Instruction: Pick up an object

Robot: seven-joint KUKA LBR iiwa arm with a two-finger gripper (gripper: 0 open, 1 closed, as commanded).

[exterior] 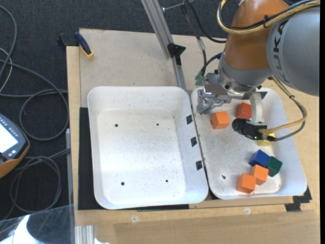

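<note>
The right bin (284, 184) holds several small blocks. An orange cube (220, 120) lies near its upper left, and another orange block (244, 111) sits just right of it, partly under the arm. At the lower right cluster a blue block (259, 158), a dark green block (274, 165) and two orange blocks (260, 173) (246, 183). My gripper (205, 104) hangs over the bin's upper left corner, just up and left of the orange cube. Nothing shows between its fingers.
The left bin (101, 187) lies beside the right one, sharing a middle rim with black clips (193, 141). A metal pole (162, 29) slants across the back board. A blue-and-yellow tool (84, 43) rests at the board's far left corner. Cables trail on the floor at left.
</note>
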